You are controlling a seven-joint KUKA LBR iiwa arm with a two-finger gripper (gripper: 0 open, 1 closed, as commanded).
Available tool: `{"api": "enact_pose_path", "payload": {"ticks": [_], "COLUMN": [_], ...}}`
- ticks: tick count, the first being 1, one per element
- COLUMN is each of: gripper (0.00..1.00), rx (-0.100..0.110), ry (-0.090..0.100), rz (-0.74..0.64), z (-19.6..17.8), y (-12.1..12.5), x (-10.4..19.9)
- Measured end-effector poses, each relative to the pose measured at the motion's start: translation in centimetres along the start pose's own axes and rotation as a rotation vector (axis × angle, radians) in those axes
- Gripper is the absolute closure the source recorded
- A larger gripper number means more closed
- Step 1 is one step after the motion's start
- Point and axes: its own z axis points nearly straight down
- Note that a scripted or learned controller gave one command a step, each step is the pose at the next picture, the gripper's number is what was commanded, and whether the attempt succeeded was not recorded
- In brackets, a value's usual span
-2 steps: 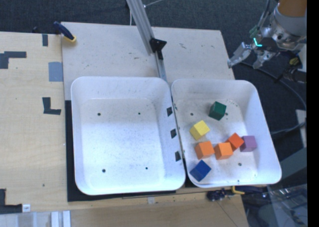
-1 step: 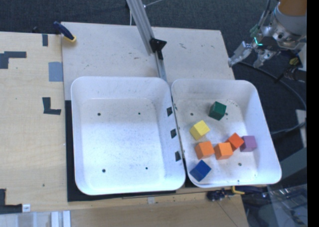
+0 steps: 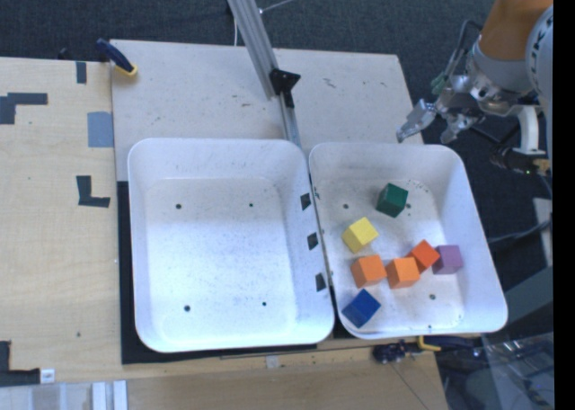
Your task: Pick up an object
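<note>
Nearest the camera, the blue cube point(image 3: 361, 307) sits close to the front rim of the right bin point(image 3: 467, 185), near its left wall. Just behind it a row of blocks runs rightward: an orange cube point(image 3: 367, 269), a second orange cube point(image 3: 402, 271) touching or nearly touching it, a third orange block point(image 3: 425, 254) and a purple cube point(image 3: 447, 259) pressed close together. The yellow cube point(image 3: 359, 234) stands a little apart behind the row, and the green cube point(image 3: 392, 200) stands alone farther back, with bare white floor on all sides of it. The bin's back right corner and front right floor are open. The left bin point(image 3: 144, 219) lies beside it, the two rims meeting along the middle.

Farther back, beyond the right bin's rear rim, the end effector point(image 3: 433, 125) hangs over the counter point(image 3: 350, 93), outside the bin and well apart from every block. Its two fingers are spread apart with nothing between them. The arm's orange band point(image 3: 514, 17) rises to the upper right.
</note>
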Motion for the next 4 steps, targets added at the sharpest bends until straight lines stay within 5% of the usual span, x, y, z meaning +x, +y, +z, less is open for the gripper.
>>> {"api": "enact_pose_path", "payload": {"ticks": [2, 3, 4], "gripper": [0.0, 1.0, 1.0], "rx": [-0.001, -0.005, -0.012], "ry": [0.0, -0.002, -0.001], "rz": [-0.001, -0.003, 0.001], "z": [11.0, 9.6, 4.5], "y": [-0.2, -0.1, -0.9], "x": [0.4, 0.5, 0.2]}}
